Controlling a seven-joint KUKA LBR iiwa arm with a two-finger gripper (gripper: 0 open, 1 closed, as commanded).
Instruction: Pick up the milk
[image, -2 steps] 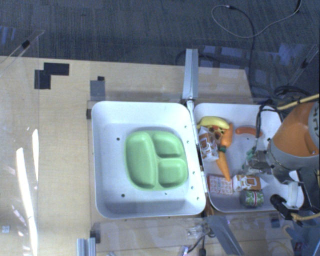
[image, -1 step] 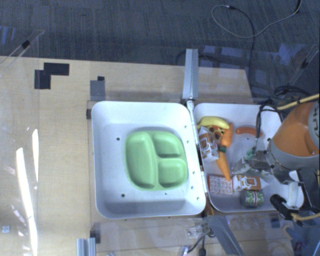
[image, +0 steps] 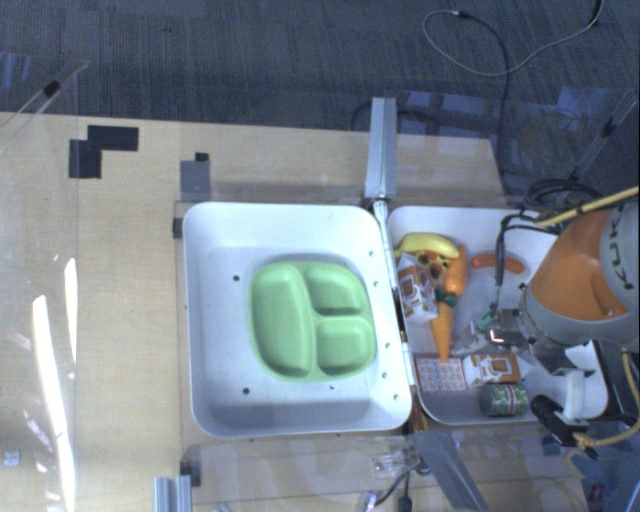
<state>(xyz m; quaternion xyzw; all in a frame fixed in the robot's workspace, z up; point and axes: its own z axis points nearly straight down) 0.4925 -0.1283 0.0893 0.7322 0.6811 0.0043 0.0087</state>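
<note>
Milk (image: 415, 288) in right bin (image: 455, 412), wooden bench (image: 120, 300).

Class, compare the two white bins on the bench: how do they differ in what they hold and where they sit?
The left bin holds one green divided tray; the right bin holds many small items, among them a banana and a carrot. The arm hangs over the right bin, not the left bin. Both are shallow, white and sit side by side.

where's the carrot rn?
The carrot lies in the right bin, toward its left side, just below the banana and beside a small printed carton, with the arm to its right.
</note>
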